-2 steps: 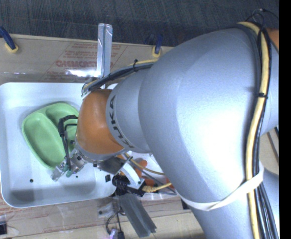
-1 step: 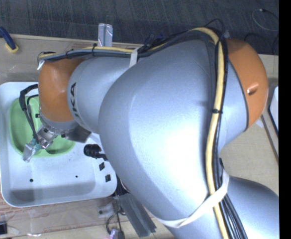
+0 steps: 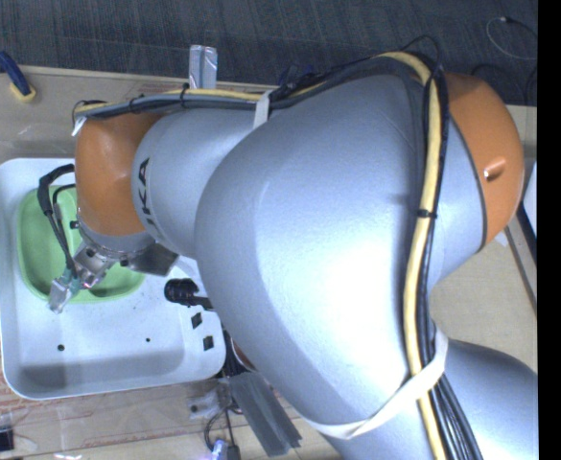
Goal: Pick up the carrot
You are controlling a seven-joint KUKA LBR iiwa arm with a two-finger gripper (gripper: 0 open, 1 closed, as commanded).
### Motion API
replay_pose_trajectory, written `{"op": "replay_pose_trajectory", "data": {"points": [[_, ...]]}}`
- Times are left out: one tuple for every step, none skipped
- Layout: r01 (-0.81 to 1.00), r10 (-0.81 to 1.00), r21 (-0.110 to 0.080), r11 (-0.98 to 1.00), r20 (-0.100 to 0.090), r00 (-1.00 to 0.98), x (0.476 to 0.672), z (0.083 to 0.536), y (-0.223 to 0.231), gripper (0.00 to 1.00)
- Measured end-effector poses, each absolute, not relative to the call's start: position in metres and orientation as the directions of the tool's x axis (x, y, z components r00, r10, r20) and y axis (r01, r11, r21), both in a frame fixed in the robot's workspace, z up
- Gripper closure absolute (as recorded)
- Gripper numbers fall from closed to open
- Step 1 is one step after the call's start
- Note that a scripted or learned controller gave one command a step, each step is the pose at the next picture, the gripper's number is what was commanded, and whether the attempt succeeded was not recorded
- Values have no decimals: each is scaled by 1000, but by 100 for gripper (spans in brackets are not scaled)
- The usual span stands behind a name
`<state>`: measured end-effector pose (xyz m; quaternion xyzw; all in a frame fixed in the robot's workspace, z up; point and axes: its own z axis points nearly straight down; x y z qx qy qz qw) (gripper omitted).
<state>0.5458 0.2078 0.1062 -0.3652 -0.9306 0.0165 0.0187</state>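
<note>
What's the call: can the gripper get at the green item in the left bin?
Probably yes. The gripper sits right at the green item's edge in the left bin, with nothing visible between them.

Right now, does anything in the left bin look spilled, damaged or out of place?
Nothing stands out. The gripper sits low over a green object in the left bin; the arm hides the rest.

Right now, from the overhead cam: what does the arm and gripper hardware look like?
The arm has smooth, rounded silver-grey shells with orange bands at the joints. Part of the black KUKA lettering shows near the wrist. A yellow and black cable bundle runs along the outside, held by pale straps. The gripper is small, metallic and grey, with black cabling looping beside it.
</note>
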Motion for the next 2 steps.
{"op": "replay_pose_trajectory", "data": {"points": [[650,650,-2,760,2,-760,476,217,165,100],[816,816,-1,579,0,-579,521,230,183,100]]}}
